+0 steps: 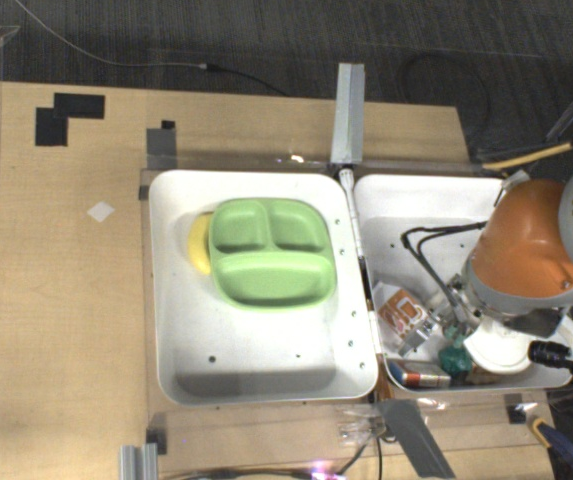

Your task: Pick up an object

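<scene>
While the gripper [428, 330] reaches low into the right bin [396, 208] among small clutter, whether it pinches anything cannot be told; a green divided tray [269, 251] lies in the left bin [256, 373].

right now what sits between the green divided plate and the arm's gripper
In the camera view, the raised wall where the two white bins meet separates the green divided plate from the gripper, with a patterned orange-and-white packet just past it.
</scene>
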Controlling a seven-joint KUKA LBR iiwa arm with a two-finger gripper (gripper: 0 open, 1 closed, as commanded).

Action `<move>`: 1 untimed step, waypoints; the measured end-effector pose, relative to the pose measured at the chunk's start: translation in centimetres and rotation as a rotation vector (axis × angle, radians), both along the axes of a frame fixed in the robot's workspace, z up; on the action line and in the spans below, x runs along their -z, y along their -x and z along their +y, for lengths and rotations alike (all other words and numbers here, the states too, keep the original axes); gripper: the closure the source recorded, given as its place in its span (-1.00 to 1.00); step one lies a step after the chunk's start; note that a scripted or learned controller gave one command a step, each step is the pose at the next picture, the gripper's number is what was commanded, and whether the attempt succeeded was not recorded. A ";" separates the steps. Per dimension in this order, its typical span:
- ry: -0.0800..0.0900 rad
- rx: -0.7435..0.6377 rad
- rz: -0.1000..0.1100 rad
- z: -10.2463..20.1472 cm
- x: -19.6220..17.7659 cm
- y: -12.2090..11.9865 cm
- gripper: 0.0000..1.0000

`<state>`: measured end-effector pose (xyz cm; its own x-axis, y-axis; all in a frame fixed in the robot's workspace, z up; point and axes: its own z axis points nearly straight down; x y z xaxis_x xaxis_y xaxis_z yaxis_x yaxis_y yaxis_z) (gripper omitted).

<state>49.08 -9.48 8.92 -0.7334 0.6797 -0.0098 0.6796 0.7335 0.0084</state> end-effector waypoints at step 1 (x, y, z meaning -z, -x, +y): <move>0.002 0.005 -0.012 -0.1 -1.2 -0.4 1.00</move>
